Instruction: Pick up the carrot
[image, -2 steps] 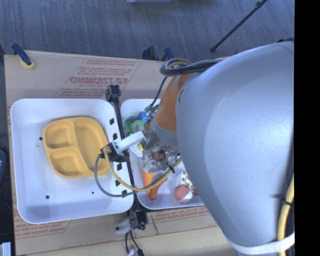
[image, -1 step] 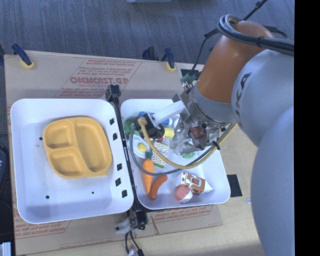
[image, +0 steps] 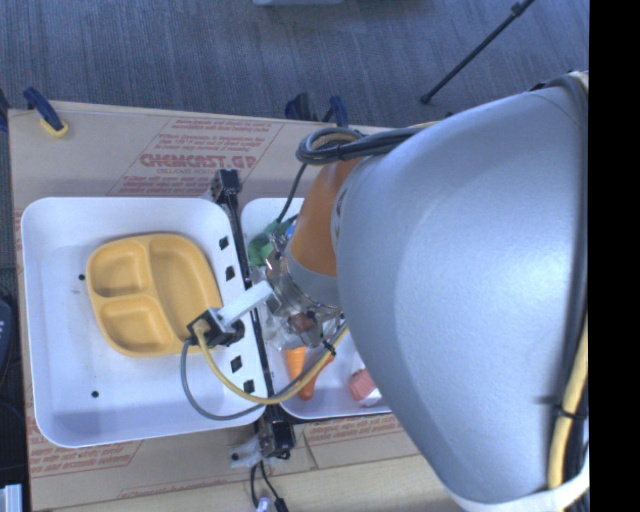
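Small orange carrot low at frame centre, inside the right-hand shallow white bin, just under the gripper. Grip width impossible to tell, hidden by the wrist. Could close off-centre, nudging the carrot toward the small pink object lower right.

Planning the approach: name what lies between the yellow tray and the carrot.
Camera view: between yellow tray and carrot, just bare left bin floor and the bins' meeting rims; no loose thing.
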